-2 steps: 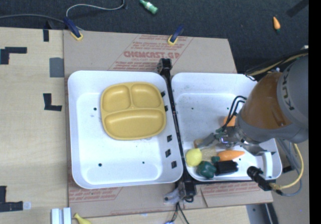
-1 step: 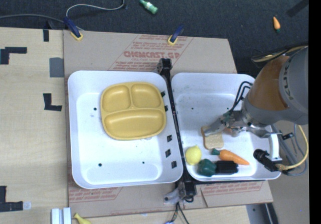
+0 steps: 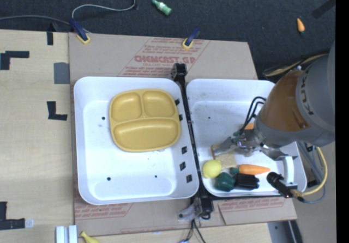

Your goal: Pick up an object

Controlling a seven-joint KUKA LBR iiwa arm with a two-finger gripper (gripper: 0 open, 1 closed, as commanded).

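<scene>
The arm reaches in from the right over the right bin (image 3: 218,92), and my gripper (image 3: 229,146) hangs low over that bin's front half. Just below it lie a tan bread-like piece (image 3: 227,158), a yellow lemon (image 3: 212,169), a dark green item (image 3: 224,182), a black piece (image 3: 246,182) and an orange carrot (image 3: 254,169). A small orange bit (image 3: 249,125) peeks out beside the wrist. The fingers point left toward the bread piece, with nothing visibly between them.
The left bin (image 3: 87,144) holds a yellow divided plate (image 3: 145,118) in its back half. A black divider (image 3: 185,122) runs between the bins. Cables, clips and a green item (image 3: 161,6) lie on the dark floor behind the cardboard.
</scene>
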